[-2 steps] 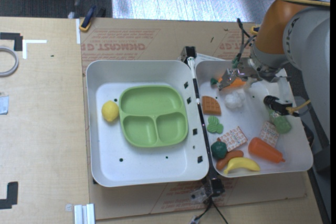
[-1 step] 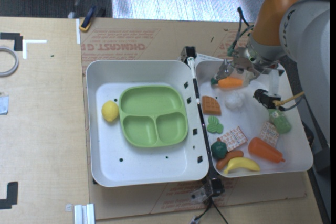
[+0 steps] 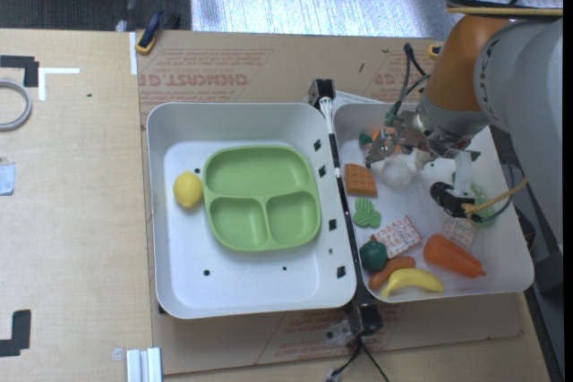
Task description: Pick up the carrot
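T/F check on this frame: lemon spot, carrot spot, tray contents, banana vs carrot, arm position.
1. The lemon lies in the left bin, beside the green tray. True.
2. The carrot lies in the left bin. False: it lies in the right bin, near its front right corner.
3. The banana lies left of the carrot in the camera view. True.
4. The waffle sits in a compartment of the tray. False: it lies in the right bin, by the wall next to the left bin.
5. The arm is over the left bin. False: it is over the right bin's rear part, apart from the carrot.
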Robot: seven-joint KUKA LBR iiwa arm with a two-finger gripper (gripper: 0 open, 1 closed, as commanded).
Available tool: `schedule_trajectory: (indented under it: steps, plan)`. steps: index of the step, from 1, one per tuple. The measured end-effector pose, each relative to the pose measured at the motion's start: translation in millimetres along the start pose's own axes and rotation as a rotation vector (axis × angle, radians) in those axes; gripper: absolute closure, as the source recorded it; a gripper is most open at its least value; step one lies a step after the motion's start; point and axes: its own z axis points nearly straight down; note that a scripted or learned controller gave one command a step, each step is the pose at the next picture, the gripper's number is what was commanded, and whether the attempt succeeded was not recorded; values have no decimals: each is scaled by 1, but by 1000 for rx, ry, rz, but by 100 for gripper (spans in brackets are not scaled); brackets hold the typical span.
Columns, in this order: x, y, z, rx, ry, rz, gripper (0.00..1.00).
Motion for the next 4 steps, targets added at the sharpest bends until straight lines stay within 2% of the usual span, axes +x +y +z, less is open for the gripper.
schedule_trajectory:
  steps: [1, 2, 3, 4]
  plan:
    - [-1, 32, -33, -3, -1, -7, 0]
    - [-12, 11, 0, -1, 0, -142, 0]
    - [6, 31, -58, -3, -1, 53, 0]
    - [-23, -5, 0, -1, 0, 32, 0]
